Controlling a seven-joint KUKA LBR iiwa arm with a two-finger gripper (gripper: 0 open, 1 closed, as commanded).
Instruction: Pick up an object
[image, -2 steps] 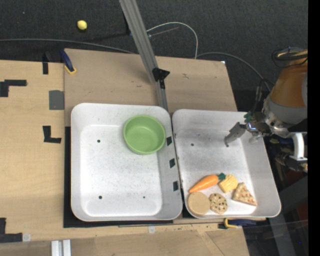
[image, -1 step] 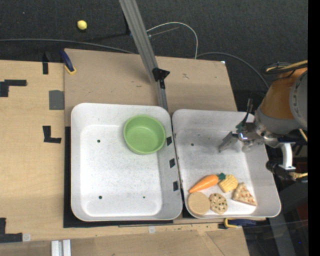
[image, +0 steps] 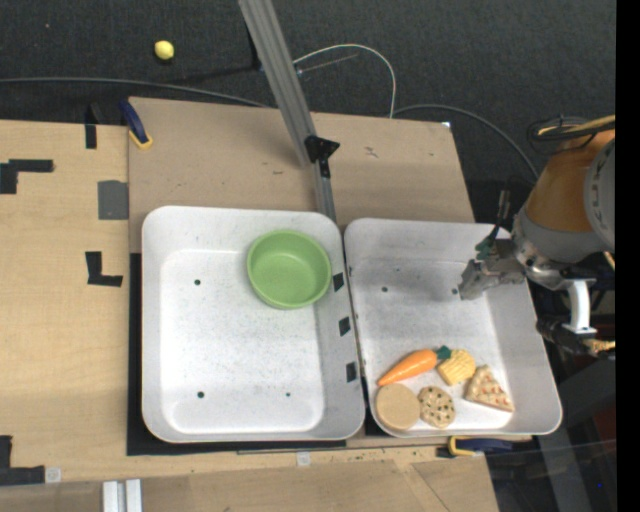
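In the right bin (image: 420, 250), several toy foods lie along the near edge: an orange carrot (image: 408, 366), a yellow corn piece (image: 456, 366), a pizza slice (image: 488, 389), a chocolate-chip cookie (image: 436, 405) and a tan round biscuit (image: 396, 408). My gripper (image: 472, 285) hangs over the right bin's far right part, well above and behind the foods, pointing down-left. Nothing shows between its tips. A green bowl (image: 289, 268) sits in the left bin (image: 200, 330) at its far right corner.
A grey metal pole (image: 285, 85) slants down from the top to the seam between the bins. A small yellow ball (image: 164, 49) lies on the dark floor at the far left. Cables run behind the bench.
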